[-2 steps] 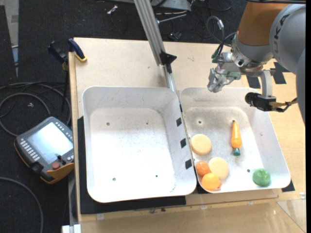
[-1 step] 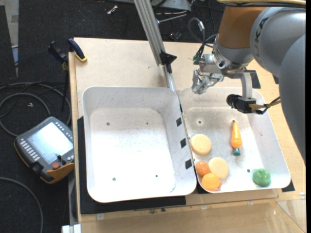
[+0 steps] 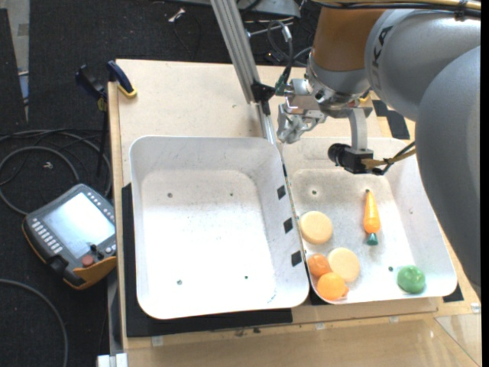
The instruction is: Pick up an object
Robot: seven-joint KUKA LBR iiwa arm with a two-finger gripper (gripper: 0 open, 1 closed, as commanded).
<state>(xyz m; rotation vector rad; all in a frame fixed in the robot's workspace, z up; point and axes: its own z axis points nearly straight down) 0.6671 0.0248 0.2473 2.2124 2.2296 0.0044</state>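
Grey and orange on the floor at far left: a teach pendant (image 3: pixel 70 235) lying beside the surface (image 3: pixel 191 98), black cables (image 3: pixel 30 167) looping around it. Clamped at the surface's far left corner, a blue and yellow clamp (image 3: pixel 118 79). Sitting next on the pale surface, the left bin (image 3: pixel 145 159), white, shallow, showing only bare speckled floor and a few small dark dots. Rising at a slant from the seam between the two bins, a grey metal rail (image 3: pixel 237 44). Hovering just right of that rail, above the far left corner of the right bin (image 3: pixel 428 228), the end effector (image 3: pixel 293 128): metallic, pointing down, nothing visible between its fingers, opening too blurred to judge. Hanging beside it, a black cylindrical part (image 3: pixel 348 157) on a short stalk. Lying in the right bin, well apart from the end effector: a pale round disc (image 3: pixel 315 227) near the left wall; nearer the front, a small orange piece (image 3: pixel 318 264) touching a second pale disc (image 3: pixel 344 264), with an orange ball (image 3: pixel 331 286) just in front of them. Standing further right, a carrot (image 3: pixel 371 214) with a green tip pointing toward the front. Resting in the front right corner, a green ball (image 3: pixel 411 279). Filling the upper right, the grey arm (image 3: pixel 435 52) with its orange band (image 3: pixel 344 21).
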